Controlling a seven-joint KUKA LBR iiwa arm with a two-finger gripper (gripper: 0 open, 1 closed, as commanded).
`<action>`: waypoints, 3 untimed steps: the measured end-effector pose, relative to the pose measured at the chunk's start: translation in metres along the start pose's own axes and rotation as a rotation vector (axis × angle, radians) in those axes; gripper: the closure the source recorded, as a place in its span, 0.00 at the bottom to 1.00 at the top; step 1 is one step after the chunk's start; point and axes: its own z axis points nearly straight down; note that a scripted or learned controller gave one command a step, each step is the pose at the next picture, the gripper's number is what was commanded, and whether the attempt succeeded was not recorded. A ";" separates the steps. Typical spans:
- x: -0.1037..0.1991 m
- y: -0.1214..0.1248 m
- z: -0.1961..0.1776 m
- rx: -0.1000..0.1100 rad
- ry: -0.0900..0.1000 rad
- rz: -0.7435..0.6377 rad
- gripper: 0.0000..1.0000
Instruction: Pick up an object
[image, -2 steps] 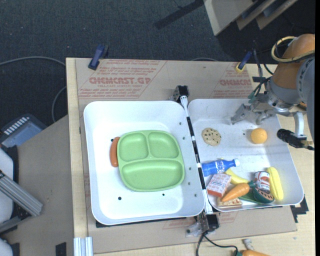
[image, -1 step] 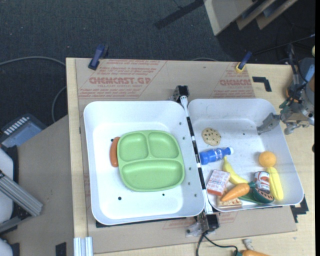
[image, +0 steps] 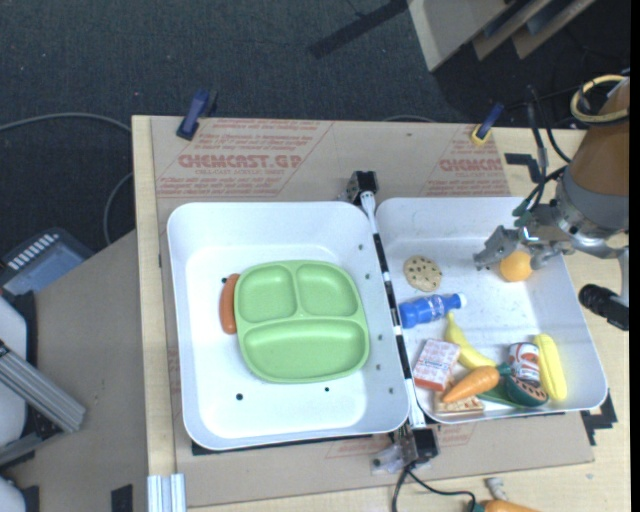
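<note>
My gripper (image: 517, 252) hangs over the back of the right bin (image: 590, 340), reaching in from the right. A small orange fruit (image: 516, 267) sits between its grey fingers (image: 493, 248), and the gripper is shut on it. Other objects lie in the same bin. A round cookie (image: 423, 271) is left of the gripper. A blue bottle (image: 430, 308) lies by the bin's left wall. A banana (image: 465, 345), a carrot (image: 470, 383), a red and white box (image: 436, 363), a can (image: 525, 365) and a corn cob (image: 551, 367) crowd the front.
The left bin (image: 200, 400) holds a green divided plate (image: 300, 322) with a reddish sausage (image: 229, 303) along its left side. A black divider (image: 385, 290) runs between the bins. Cables (image: 545, 130) hang behind the arm at the right.
</note>
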 end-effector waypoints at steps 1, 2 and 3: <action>0.038 -0.045 0.049 0.001 -0.001 0.001 0.00; 0.055 -0.072 0.096 0.000 -0.001 0.002 0.00; 0.055 -0.072 0.086 -0.002 -0.002 0.003 1.00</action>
